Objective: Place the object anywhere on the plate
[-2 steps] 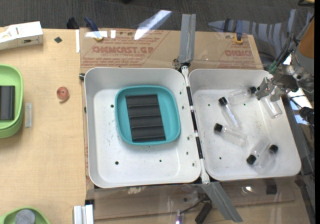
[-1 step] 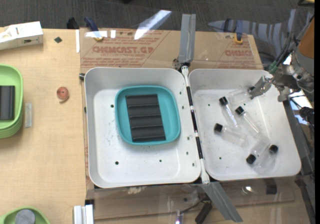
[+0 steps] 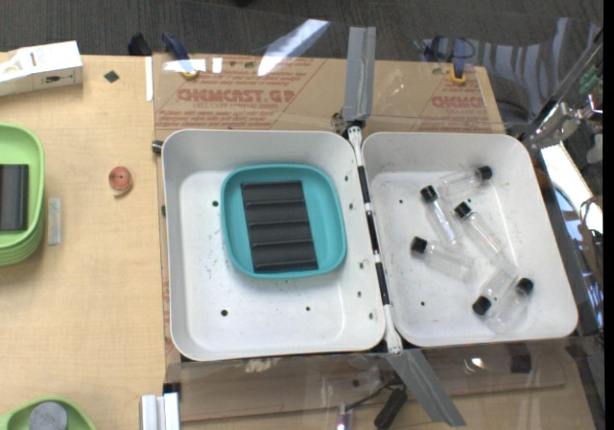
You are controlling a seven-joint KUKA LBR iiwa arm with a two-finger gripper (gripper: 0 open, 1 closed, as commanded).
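Six black-capped vials (image 3: 462, 211) lie in my right bin (image 3: 417, 313). One teal plate (image 3: 332, 226) sits in the left bin (image 3: 197, 308). I cannot tell the gripper's opening.

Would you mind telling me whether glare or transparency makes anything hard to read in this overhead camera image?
In the camera view, a bright reflection streaks the clear sheet behind the bins; the clear vials in the right bin nearly blend into its white floor, their black caps marking them; the teal plate with its dark ribbed insert in the left bin reads sharply, under soft, even light.
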